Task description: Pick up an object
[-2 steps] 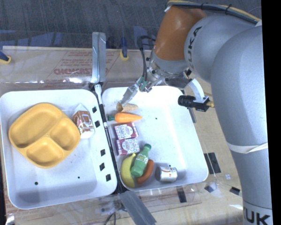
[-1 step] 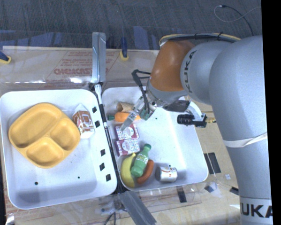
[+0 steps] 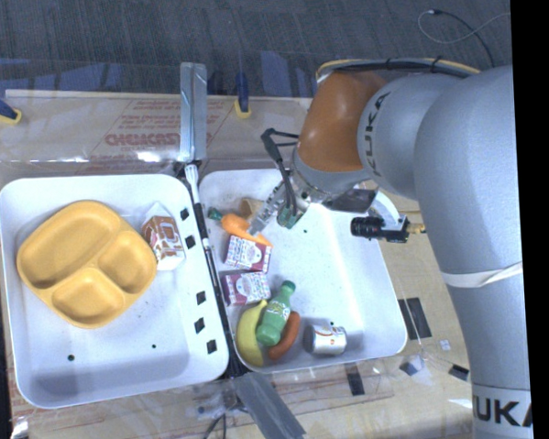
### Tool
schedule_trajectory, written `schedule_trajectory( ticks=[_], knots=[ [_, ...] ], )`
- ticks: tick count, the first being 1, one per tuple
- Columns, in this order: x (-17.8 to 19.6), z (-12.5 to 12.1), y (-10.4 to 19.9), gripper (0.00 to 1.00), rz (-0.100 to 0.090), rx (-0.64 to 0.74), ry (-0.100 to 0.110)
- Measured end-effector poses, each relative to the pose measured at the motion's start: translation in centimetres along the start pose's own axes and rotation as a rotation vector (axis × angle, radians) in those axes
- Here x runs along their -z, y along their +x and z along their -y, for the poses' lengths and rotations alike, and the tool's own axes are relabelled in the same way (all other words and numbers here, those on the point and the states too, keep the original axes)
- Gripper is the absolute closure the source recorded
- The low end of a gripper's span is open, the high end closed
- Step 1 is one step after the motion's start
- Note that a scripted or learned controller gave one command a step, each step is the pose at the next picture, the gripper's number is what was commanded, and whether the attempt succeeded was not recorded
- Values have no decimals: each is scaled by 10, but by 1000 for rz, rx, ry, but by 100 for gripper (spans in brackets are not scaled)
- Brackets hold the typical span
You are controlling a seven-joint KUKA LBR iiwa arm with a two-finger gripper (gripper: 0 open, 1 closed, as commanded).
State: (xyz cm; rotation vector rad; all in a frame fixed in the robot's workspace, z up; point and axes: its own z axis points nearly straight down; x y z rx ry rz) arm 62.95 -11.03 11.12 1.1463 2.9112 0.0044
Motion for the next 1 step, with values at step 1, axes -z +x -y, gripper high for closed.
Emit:
schedule_trajectory(
  ticks=[1],
  knots=[
    [-2,0,2,0,-4,1,1]
  ],
)
